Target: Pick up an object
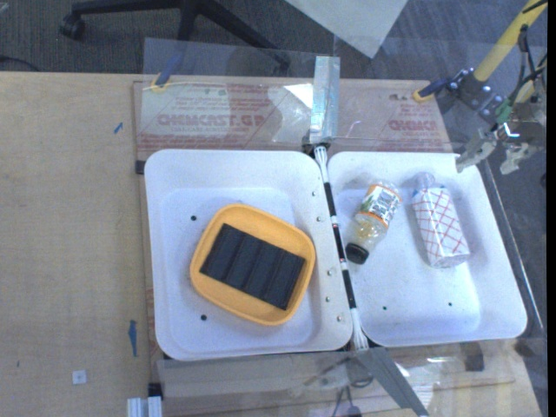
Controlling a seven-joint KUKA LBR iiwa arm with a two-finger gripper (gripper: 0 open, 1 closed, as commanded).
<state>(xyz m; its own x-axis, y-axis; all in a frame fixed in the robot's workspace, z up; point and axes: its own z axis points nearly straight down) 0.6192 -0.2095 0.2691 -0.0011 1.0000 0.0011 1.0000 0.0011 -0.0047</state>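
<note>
Resting on a tan bench (pixel 61 233), two white bins (pixel 174 189) sit, perhaps touching.

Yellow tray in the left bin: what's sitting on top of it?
A black ridged pad lies on the yellow tray, covering most of its middle; a yellow rim shows all around. Whatever is beneath the pad, and the left bin floor under the tray, is covered.
</note>
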